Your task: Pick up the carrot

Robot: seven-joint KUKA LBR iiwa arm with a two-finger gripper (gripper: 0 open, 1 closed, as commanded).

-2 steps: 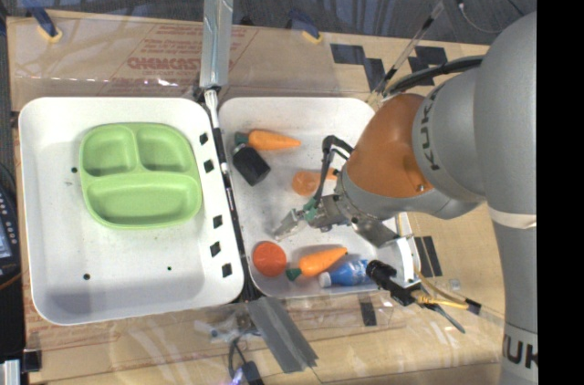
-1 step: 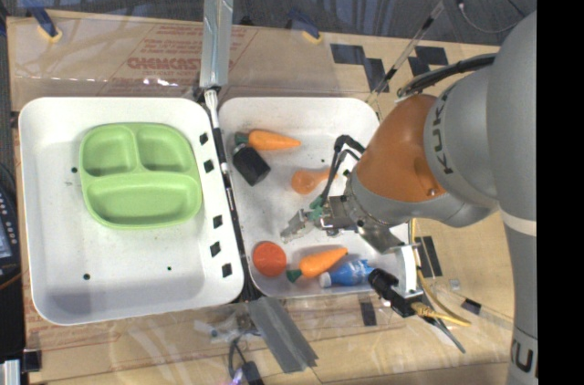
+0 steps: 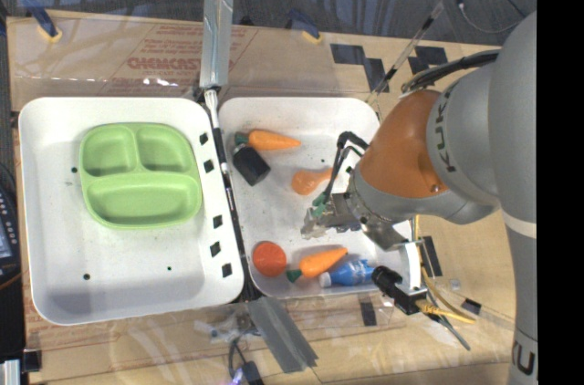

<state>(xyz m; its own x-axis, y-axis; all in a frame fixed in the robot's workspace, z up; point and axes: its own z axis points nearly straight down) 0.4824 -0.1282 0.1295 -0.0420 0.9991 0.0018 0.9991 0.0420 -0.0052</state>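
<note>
Nothing's grabbed yet: the end effector [image 3: 318, 221] hangs low in the right bin [image 3: 274, 114], maybe open but hard to tell, just above the carrot [image 3: 321, 262].

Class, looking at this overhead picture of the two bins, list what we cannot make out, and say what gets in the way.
1. Camera view: the gripper is small and dark beneath the arm's wrist; open or shut, cannot tell.
2. Camera view: the blue object by the lower carrot is partly covered by the arm; what it is stays unclear.
3. Camera view: the right bin has its right side hidden under the arm.
</note>
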